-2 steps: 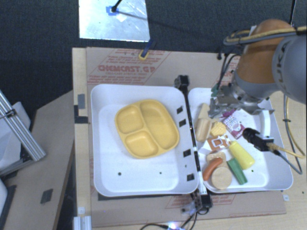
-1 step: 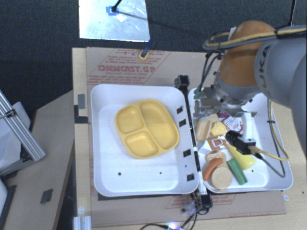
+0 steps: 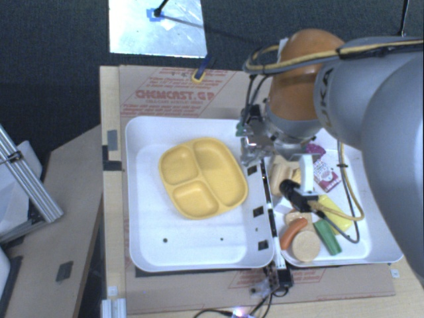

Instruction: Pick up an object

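Where claw point(image 3: 252, 150) hovers — tray point(image 3: 199, 177) (yellow) beside.

The surroundings are being taken up by a dark floor point(image 3: 53, 52), on which a square reflective sheet point(image 3: 159, 28) is being kept, marked with blue tape point(image 3: 153, 14). The pale wooden tabletop point(image 3: 76, 177) is being covered in part by a brown cardboard sheet point(image 3: 173, 95) printed in red letters. Aluminium rails point(image 3: 26, 184) are being seen at the left edge, and light is being thrown back brightly by the sheet.
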Controlling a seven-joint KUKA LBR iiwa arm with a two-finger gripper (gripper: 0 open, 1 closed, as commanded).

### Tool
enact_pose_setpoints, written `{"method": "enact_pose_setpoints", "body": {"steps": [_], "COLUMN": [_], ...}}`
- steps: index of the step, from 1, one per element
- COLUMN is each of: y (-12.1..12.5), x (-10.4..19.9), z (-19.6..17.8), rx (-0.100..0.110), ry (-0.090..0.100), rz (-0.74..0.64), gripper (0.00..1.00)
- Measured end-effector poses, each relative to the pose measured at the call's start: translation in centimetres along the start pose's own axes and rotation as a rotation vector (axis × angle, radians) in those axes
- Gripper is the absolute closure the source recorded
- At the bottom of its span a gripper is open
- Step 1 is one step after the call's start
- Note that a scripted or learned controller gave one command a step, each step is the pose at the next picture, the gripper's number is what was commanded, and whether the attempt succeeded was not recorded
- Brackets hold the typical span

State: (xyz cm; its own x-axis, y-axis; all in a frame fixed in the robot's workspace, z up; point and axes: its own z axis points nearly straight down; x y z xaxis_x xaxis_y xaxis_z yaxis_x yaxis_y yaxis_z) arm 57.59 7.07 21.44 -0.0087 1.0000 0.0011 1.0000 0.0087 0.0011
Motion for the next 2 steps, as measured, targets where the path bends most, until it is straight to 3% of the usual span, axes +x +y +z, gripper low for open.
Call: {"method": "enact_pose_setpoints", "body": {"steps": [1, 2], "y": [-0.5, 0.6], "x": [0.7, 0.3], "z": [-0.3, -1.8], "rx": [0.001, -0.002], "ry": [-0.001, 0.000], "rz": [0.003, 0.002], "gripper": [1.00, 1.00]}}
